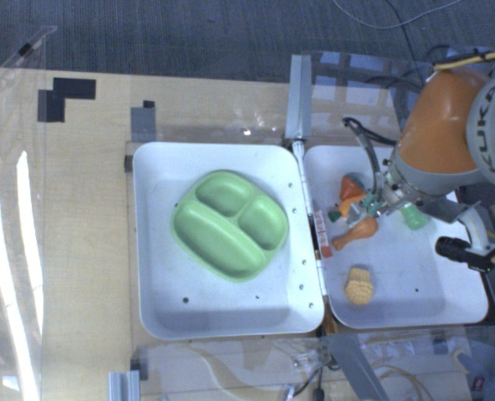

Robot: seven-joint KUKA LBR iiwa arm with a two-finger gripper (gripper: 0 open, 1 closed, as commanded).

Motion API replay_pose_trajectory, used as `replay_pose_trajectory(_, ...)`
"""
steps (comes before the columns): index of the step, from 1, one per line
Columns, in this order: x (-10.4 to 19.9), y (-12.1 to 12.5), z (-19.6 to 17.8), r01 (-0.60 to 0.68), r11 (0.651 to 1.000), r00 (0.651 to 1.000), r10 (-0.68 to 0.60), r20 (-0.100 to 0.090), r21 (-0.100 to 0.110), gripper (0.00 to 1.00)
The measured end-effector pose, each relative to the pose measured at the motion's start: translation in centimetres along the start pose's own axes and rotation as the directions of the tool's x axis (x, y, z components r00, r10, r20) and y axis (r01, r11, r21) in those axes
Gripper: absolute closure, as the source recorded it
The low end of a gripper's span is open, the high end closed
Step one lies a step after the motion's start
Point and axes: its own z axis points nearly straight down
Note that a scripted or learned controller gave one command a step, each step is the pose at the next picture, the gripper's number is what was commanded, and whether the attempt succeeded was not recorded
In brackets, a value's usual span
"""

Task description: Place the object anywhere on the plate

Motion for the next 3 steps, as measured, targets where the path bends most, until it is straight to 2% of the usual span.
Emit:
replay_pose_trajectory(1,7.8,7.6,0.1,-0.086,0.996,0.996,0.086,-0.002,0.003,1.00)
replay_pose_trajectory(2,12.5,12.4,-4.3,-0.089,0.996,0.996,0.089,0.000,0.001,1.00)
replay_pose_trajectory(3,13.9,6.5,0.1,-0.128,0.992,0.992,0.128,-0.001,0.004,1.00)
